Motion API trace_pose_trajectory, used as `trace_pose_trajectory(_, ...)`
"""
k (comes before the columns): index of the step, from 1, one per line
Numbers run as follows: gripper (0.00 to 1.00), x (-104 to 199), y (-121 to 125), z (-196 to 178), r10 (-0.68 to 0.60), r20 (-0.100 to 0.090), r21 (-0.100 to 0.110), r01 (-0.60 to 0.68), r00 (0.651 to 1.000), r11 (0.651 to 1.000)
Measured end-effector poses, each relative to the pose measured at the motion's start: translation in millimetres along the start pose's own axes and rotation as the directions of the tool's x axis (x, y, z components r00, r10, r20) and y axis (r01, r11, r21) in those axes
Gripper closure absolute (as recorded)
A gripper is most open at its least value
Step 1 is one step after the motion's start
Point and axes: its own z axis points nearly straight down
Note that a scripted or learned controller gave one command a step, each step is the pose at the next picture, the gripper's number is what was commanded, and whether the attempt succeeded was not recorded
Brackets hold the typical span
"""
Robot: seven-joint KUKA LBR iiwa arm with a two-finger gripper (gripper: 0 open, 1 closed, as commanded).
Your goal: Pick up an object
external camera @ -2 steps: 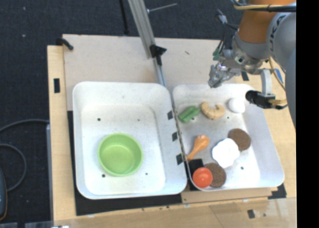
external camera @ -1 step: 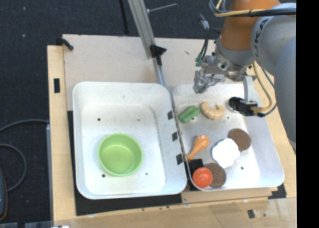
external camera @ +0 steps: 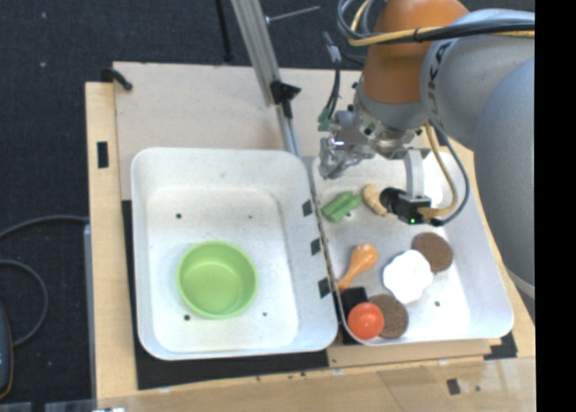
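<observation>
Camera view: gripper (external camera: 335, 160) above green object (external camera: 340, 207), right bin (external camera: 481, 298).

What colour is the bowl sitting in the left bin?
Light green. The bowl shows plainly in the camera view, in the left bin.

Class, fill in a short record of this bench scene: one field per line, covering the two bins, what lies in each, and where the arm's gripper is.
left bin: green bowl
right bin: green block, orange drumstick-shaped toy, white disc, two brown discs, red ball, tan piece
gripper: above the right bin's far left corner, near the green block
gripper contents: nothing visible
</observation>
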Motion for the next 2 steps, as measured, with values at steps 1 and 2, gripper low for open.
trace_pose_trajectory(1, 1.0, 42.9, -23.9, -13.7, 0.0, -0.001, 0.0, 0.0, 1.0, 1.0)
trace_pose_trajectory(2, 1.0, 96.7, -37.9, -24.2, -0.002, -0.001, 0.0, 0.002, 1.0, 1.0)
